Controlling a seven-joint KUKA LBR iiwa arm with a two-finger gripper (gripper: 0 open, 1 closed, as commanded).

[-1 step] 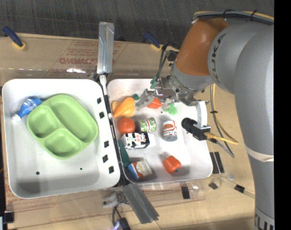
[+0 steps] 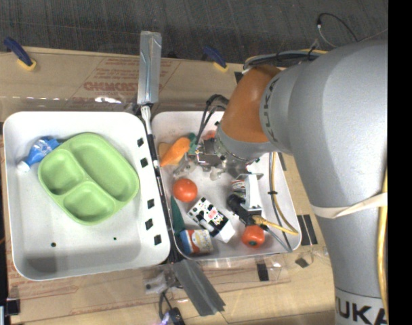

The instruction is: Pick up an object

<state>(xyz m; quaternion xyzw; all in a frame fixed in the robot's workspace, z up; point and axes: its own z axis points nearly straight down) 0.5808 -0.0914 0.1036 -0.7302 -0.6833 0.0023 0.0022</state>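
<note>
The right bin (image 2: pixel 282 202) holds several small things: an orange carrot-shaped piece (image 2: pixel 173 151) at its left wall, a red tomato (image 2: pixel 185 189), a white box with black and red marks (image 2: pixel 211 217), a small jar with a blue and red label (image 2: pixel 194 242) at the front, and a second red tomato (image 2: pixel 253 235). My gripper (image 2: pixel 207 157) hangs low in this bin, just right of the carrot piece and above the first tomato. The wrist hides the bin's back part. Nothing is seen held.
The left bin (image 2: pixel 30 249) carries a green divided plate (image 2: pixel 89 177) with a blue object (image 2: pixel 40 148) at its upper left. A metal divider (image 2: pixel 149 66) runs between the bins. The grey arm (image 2: pixel 335 134) covers the right side.
</note>
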